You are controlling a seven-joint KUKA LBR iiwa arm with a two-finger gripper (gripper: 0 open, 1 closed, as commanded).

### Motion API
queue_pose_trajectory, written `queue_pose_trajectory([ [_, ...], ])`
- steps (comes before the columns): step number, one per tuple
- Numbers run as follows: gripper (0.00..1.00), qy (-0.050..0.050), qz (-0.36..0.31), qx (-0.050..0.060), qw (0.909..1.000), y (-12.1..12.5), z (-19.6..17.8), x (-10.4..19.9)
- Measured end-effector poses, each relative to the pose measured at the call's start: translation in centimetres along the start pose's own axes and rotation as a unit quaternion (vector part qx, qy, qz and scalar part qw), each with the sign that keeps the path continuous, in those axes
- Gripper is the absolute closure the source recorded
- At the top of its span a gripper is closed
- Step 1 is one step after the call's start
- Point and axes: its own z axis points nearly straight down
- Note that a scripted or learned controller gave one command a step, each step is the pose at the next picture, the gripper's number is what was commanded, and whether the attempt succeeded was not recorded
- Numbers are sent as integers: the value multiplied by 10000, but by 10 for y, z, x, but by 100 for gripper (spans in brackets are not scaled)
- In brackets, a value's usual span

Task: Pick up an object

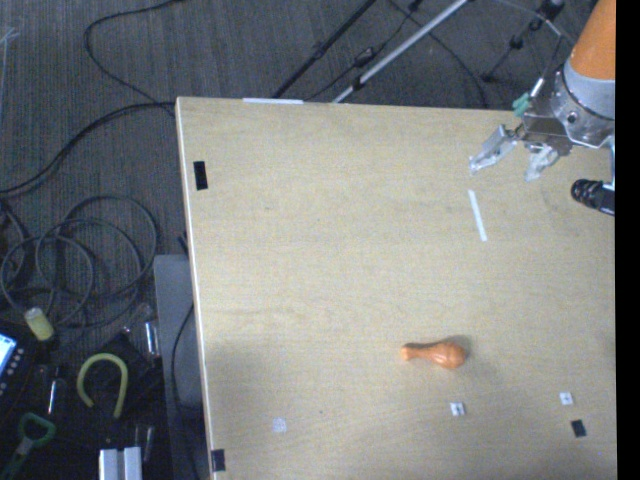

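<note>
Plainly, you are at the start of this job: nothing has been lifted yet. Your pincer (512,158) hangs at the upper right of the bench (320,268), below the orange band of the arm (592,38), and its two pale fingers (487,155) stand spread apart with nothing between them. The one object worth taking is the small orange pear-shaped piece (436,353), which lies on its side on the bare wood toward the lower middle, its narrow neck pointing left and its bulb to the right. It sits well apart from the pincer, untouched. Between them lies a thin white strip (478,215), flat on the bench just below the fingers; it looks too flat to be a good grasp. By my judgement, the whole pick remains: travel over the orange piece, descend, close, and lift.
</note>
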Motion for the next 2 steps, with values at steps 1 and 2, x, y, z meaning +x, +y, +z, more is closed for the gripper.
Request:
queue_pose_trajectory([
  [1, 0, 17, -1595, 4, 9872, -10, 172, -1],
  [2, 0, -7, -1811, -3, 9835, 11, 182, -7],
])
